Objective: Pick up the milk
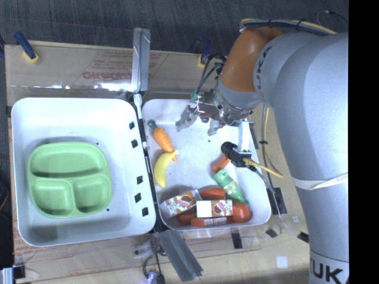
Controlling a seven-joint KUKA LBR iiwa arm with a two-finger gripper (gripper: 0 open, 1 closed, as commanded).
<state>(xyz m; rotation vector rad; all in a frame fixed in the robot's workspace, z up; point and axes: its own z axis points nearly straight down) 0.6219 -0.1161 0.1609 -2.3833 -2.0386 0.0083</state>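
Bulky grey arm [308, 99], orange wrist band [243, 61], yellow and black cables

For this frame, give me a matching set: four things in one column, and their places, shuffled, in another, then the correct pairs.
Things:
1. green three-compartment plastic tray
2. orange plastic carrot with a green top
3. yellow plastic banana
4. small white and brown milk carton

Places:
A. right bin, near its front wall
B. right bin, just in front of the carrot
C. left bin
D. right bin, close to its left wall, toward the back

Pairs: 1-C, 2-D, 3-B, 4-A
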